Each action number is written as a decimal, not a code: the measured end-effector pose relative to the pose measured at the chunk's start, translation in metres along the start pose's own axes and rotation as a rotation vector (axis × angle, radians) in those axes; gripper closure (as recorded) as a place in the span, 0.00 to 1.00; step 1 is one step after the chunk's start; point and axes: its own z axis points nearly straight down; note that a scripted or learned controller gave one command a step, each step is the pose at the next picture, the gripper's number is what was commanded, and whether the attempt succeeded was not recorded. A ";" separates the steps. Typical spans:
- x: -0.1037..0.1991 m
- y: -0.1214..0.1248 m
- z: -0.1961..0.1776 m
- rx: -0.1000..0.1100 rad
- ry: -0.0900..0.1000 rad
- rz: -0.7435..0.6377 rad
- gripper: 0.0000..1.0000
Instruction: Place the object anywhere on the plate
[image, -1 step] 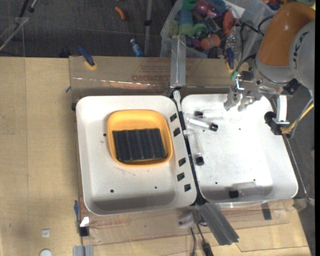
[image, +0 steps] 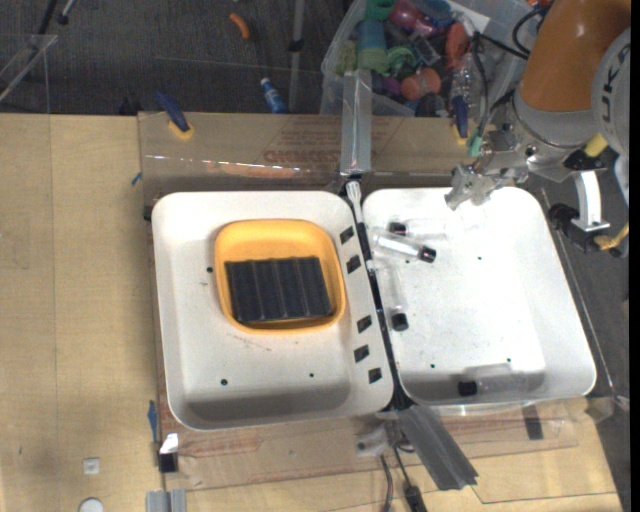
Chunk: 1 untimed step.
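Claw (image: 478, 183) and wrist hung at the far edge of the right bin (image: 520, 300), just inside its rim; from where I stood I could not tell whether it was open or closed, and nothing showed in its grasp. The arm (image: 570, 60) reached in from the right, probably paused above the bin before a pick. Nearest the claw, at the bin's far left, lay the object (image: 405, 243), a pale, marker-like thing with dark ends; it was hard to say whether it was one piece or several. The plate (image: 280, 235), orange with a dark ribbed insert, sat in the left bin (image: 190, 380), well apart from the object. I counted two bins and one plate.
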 end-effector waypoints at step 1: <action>-0.001 0.000 -0.013 0.000 0.001 0.005 1.00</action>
